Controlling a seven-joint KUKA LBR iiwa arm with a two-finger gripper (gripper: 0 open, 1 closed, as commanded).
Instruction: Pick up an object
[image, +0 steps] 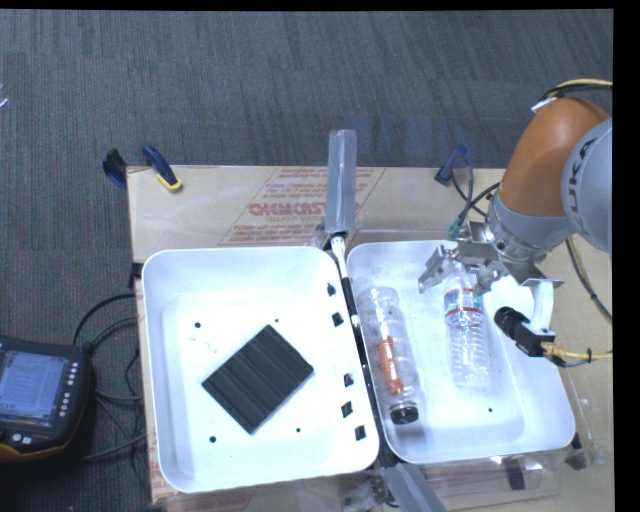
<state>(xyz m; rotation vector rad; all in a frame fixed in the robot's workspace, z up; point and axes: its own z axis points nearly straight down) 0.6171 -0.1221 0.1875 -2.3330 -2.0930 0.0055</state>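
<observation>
Clear plastic water bottle (467, 335) lies in the right bin (540, 425), near the counter's right edge. The jaws (462, 272) sit over its cap end. Whether they stand apart or together, I cannot tell.

A single fixed camera is looking down at a slant from above the table (240, 200), taking in both white bins (160, 300) from moderately far.

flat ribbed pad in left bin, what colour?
Dark grey to black, with parallel ridges: the ribbed pad shows best in the camera view.
</observation>
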